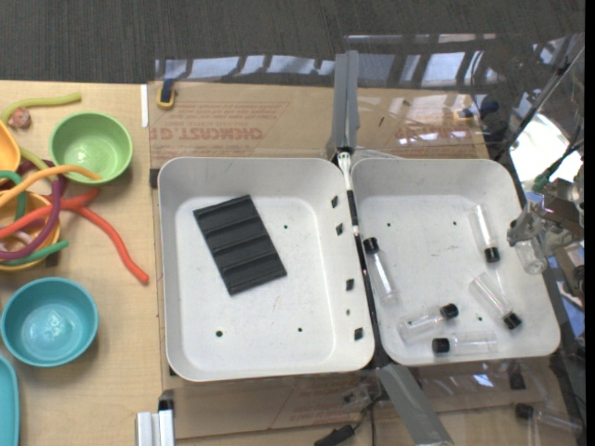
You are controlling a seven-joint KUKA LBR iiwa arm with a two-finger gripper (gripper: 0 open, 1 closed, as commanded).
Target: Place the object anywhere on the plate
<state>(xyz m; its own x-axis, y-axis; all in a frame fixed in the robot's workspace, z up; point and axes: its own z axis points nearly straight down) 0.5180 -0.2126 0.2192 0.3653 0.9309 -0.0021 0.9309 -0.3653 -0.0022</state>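
Note:
The black ridged plate point(240, 243) lies flat and slightly turned in the left bin point(186, 342), with nothing on it. Several clear tubes with black caps lie in the right bin point(418, 184): one by the divider point(378, 269), one near the right wall point(484, 229), and others toward the front point(426, 321) point(491, 297) point(465, 346). My gripper point(537, 229) hangs at the right bin's right rim, far from the plate. A clear, tube-like shape point(532, 255) shows just below it; whether it is held is unclear.
Left of the bins, on the wooden bench, stand a green bowl point(91, 147) and a teal bowl point(49, 321), with coloured rubbery strips point(102, 230) spilling between them. A raised hinge strip point(351, 240) divides the two bins.

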